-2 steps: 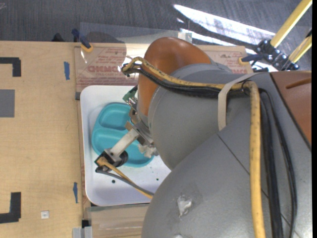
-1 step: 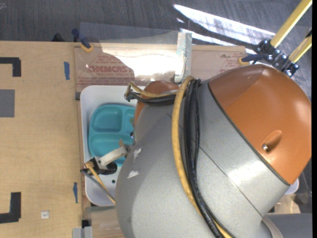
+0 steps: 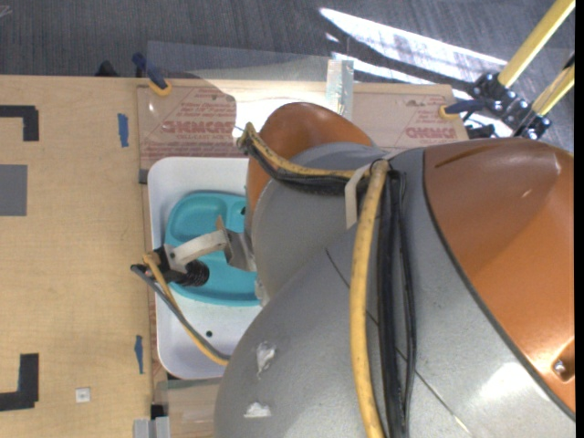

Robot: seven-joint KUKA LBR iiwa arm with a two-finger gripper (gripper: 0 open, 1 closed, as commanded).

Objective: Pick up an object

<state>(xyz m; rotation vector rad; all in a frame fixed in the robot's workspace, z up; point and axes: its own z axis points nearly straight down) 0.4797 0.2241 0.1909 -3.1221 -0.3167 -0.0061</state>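
A turquoise plastic dish (image 3: 203, 219) lies in the left white bin (image 3: 179, 179), taking up most of the bin's middle. My gripper (image 3: 239, 252) reaches down onto the dish's right part, close to or touching it. The grey arm with its orange band (image 3: 310, 135) hides the gripper's tips and the dish's right side. I cannot see anything held.
The arm's bulk (image 3: 411, 299) covers the right half of the view, including the other bin. Left of the bin stretches the bare wooden bench (image 3: 73, 245) with black corner marks. A clear plastic sheet (image 3: 196, 117) lies behind the bin. Yellow stand legs (image 3: 540, 36) cross the top right.
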